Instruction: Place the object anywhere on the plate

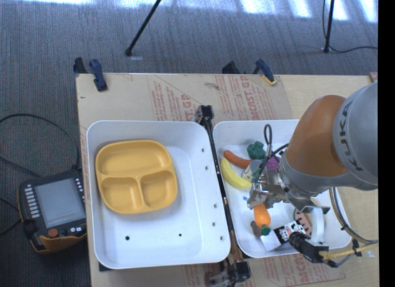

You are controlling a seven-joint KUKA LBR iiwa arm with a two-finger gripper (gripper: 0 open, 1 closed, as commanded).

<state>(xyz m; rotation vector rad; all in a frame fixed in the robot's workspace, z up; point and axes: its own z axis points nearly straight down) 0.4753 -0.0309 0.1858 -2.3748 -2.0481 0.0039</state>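
A yellow three-compartment plate [136,174] lies in the left white bin [185,242], toward its upper left. The right bin [244,249] holds several toy foods: a yellow banana [233,174], an orange-red sausage-like piece [236,158], a green piece [255,150] and an orange carrot [261,216]. My gripper [266,192] hangs low over the middle of the right bin, just above the carrot and right of the banana. The orange band and grey body of the arm hide the bin's right half.
A black-and-white item [285,233] and a dark green bit [266,231] lie near the right bin's front edge. A teach pendant [54,208] rests on the floor at left. Clamps [97,73] hold the bench's back edge.
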